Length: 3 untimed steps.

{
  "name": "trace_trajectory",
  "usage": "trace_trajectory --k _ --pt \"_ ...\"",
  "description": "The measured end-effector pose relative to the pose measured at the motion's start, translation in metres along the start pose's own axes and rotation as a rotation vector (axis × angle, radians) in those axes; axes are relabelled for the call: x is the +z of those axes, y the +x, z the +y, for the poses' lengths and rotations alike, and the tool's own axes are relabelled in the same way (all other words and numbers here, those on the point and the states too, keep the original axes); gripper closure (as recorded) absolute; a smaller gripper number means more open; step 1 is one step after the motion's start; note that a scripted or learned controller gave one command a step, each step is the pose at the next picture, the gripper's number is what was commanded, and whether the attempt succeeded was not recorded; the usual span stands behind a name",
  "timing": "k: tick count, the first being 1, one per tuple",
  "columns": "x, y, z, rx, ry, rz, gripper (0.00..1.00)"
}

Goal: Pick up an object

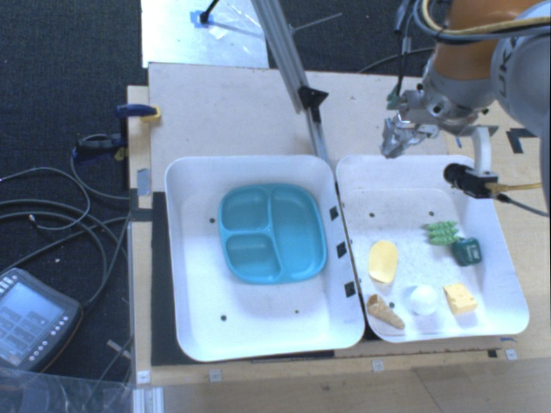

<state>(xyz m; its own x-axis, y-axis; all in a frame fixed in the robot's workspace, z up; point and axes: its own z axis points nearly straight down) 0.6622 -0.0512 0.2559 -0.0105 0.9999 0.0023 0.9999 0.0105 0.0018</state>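
Note:
My gripper (394, 143) hangs above the far left corner of the right bin (510, 256), with nothing seen between its fingers. In that bin lie a yellow chip-like piece (383, 261), a tan cone (385, 311), a white ball (423, 299), a yellow cheese wedge (461, 298), a green leafy piece (442, 231) and a dark teal block (467, 251). All of them lie well forward of the gripper, toward the bin's near half.
The left bin (194, 317) holds a blue divided tray (272, 232). A grey pole (284, 50) slants down to the bench between the bins at the back. Cables and a handheld pendant (30, 317) lie on the floor at the left.

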Motion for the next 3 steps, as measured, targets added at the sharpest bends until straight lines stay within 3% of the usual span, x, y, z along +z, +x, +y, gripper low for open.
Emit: trace_trajectory --k 3 --pt "0.012 0.144 -0.045 0.000 0.002 0.000 1.00"
